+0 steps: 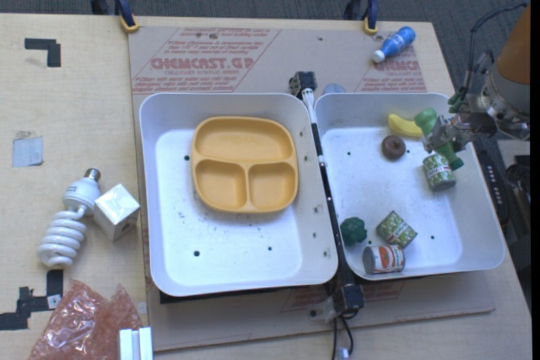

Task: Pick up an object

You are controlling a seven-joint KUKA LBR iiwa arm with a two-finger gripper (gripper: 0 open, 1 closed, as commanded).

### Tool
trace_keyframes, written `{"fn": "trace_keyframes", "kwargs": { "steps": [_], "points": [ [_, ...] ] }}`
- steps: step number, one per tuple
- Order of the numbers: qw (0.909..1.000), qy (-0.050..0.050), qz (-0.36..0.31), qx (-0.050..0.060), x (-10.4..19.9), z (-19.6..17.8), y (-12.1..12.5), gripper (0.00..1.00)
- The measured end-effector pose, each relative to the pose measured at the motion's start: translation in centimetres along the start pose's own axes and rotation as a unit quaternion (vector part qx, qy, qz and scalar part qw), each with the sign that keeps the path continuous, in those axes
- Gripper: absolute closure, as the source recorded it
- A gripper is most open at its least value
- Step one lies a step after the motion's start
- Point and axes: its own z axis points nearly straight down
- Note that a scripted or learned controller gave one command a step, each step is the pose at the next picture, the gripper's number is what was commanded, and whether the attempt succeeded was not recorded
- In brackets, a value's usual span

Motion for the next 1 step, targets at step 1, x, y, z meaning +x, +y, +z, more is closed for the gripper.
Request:
{"fn": "trace_keyframes", "kwargs": {
  "steps": [1],
  "points": [
    [1.0,0.0,-0.001,0.0,7.75,-4.57,4.7,1.0]
  ]
}}
